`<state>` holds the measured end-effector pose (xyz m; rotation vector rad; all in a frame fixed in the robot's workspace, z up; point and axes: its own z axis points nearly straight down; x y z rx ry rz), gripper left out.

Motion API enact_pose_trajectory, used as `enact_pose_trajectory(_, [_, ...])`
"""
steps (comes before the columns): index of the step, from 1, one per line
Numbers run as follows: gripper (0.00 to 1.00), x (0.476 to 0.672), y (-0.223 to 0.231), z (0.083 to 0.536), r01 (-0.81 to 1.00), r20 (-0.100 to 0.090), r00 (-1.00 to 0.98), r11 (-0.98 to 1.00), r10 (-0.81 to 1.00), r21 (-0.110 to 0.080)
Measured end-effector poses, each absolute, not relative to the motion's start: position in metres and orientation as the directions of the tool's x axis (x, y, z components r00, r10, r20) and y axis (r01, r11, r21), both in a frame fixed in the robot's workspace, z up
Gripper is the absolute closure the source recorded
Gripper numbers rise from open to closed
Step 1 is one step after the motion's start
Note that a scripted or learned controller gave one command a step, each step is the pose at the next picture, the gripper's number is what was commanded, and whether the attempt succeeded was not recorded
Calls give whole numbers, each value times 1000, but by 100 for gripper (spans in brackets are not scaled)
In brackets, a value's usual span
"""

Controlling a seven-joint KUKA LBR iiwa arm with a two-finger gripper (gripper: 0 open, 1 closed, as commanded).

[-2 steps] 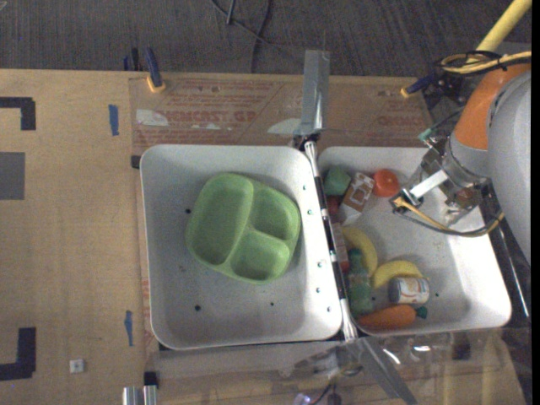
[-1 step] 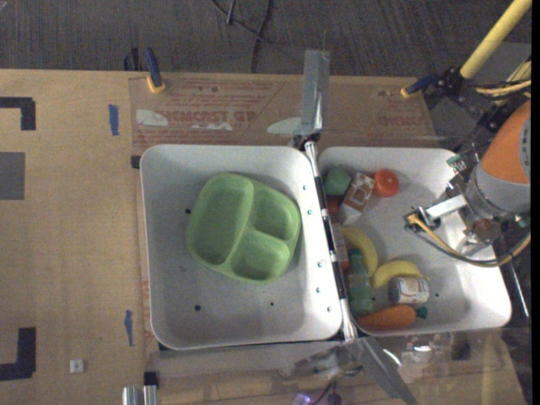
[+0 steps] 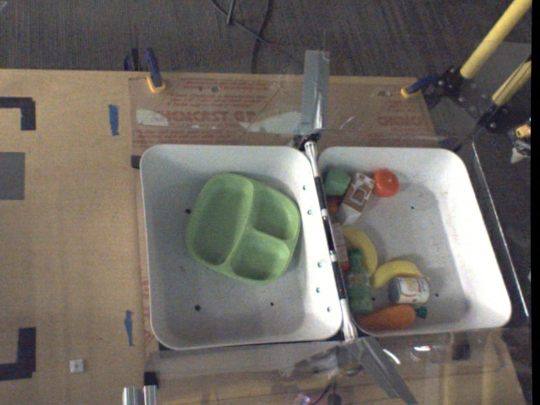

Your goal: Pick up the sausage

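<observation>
White plastic, both bins. The left bin [image 3: 219, 310] holds a green divided plate [image 3: 245, 226], the right bin [image 3: 460, 243] holds the toy food. Where is the sausage? (K)

Best candidate: a thin reddish-brown piece [image 3: 338, 243] lying lengthwise against the right bin's left wall, just beside the seam between the bins. It is small and partly hidden, so the identification is tentative. (M)

Neighbours? (K)

Crowded. A banana [image 3: 363, 247] sits just beside it on the open side, and a second banana [image 3: 395, 270] curves below that. A small can [image 3: 409, 290] lies on its side near a carrot [image 3: 388, 317] at the bottom corner. Higher up are a white-and-orange carton [image 3: 358, 194], an orange round fruit [image 3: 386, 183] and a green piece [image 3: 337, 180]. (M)

Why all on that side? (K)

My judgement is that the pieces have slid or been dropped toward the wall. The bin's right half is bare, and nothing props the pieces apart. (M)

Gripper state? (K)

I cannot tell whether it is released or clenched. Task step: not begun, since the sausage rests in the bin. (M)

Risk? (K)

The wall blocks one finger's side and the banana crowds the other. A descent along the sausage's length with the fingers straddling it crosswise looks tight, so a miss or a banana pickup seems likely. (M)
</observation>
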<state>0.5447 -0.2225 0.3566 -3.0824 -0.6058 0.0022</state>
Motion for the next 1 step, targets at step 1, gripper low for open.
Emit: enact_pose_trajectory(1, [0, 479, -223, 362, 217, -4, 976, -976, 217, -4])
